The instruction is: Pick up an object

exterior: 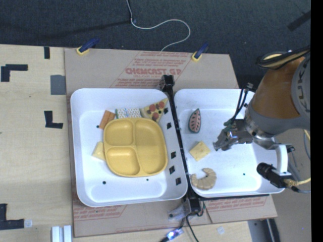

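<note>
In the right bin [222, 187] lie a watermelon slice [195, 120], a pale yellow cheese wedge [199, 150] and a tan croissant-like piece [204, 178]. My gripper [223, 141] hangs over the middle of that bin, just right of the cheese wedge, with its dark fingers pointing left and down. Nothing is visible between them. The left bin [86, 110] holds a yellow divided plate [135, 146] with a pizza slice [155, 109], an orange stick [106, 119] and a pale wedge [98, 150] around it.
The grey and orange arm [280, 100] covers the right bin's right side. A black divider [174, 130] runs between the bins. The bins rest on cardboard [151, 67] with a white cable [161, 26] behind.
</note>
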`<state>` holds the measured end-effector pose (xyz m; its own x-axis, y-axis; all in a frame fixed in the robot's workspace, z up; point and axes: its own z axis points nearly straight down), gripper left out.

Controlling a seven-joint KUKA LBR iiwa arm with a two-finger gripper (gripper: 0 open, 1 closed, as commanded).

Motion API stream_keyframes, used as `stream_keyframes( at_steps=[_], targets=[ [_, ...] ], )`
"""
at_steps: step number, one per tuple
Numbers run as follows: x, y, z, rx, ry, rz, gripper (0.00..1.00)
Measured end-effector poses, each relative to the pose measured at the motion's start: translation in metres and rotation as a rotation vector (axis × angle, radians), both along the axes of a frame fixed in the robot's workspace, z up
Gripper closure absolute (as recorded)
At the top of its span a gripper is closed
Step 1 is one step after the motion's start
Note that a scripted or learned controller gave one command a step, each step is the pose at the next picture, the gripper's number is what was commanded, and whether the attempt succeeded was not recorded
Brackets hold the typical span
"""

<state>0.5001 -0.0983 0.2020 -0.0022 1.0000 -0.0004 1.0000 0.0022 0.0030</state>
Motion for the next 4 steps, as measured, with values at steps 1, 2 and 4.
stream_keyframes(
  at_steps=[1,2,4],
  targets=[
    [0.000,0.001,0.023,0.001,0.002,0.000,1.00],
    [0.048,0.021,0.031,0.001,0.001,0.003,1.00],
    [0.133,0.063,0.015,0.001,0.002,0.002,1.00]
  ],
)
